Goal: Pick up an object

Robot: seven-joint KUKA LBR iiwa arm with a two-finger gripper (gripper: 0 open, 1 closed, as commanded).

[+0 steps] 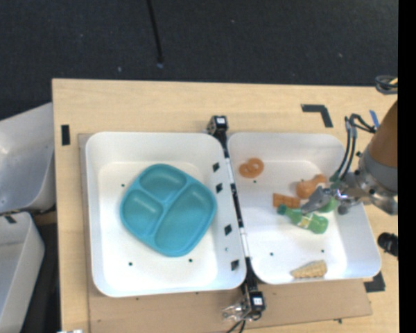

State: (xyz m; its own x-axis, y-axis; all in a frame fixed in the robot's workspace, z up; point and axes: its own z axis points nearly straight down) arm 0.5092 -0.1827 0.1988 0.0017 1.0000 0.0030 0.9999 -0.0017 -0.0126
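My gripper point(317, 203) reaches into the right bin point(277, 252) from the right, its grey fingers low over a cluster of small toys. Under and beside it lie a green bottle-shaped toy point(310, 221), an orange block point(285, 201) and an orange-tan rounded toy point(310, 185). Nothing is visibly lifted between the fingers. An orange ring-shaped piece point(251, 167) lies at the bin's back left. At the front right of the bin rests a tan bread-like wedge point(309, 270).
The left bin point(104, 255) holds a teal divided plate point(168, 209). A ridge with black clips point(230, 207) separates the two bins. White containers point(14, 165) stand off the bench's left edge. The arm's orange band point(383, 137) rises at the right.
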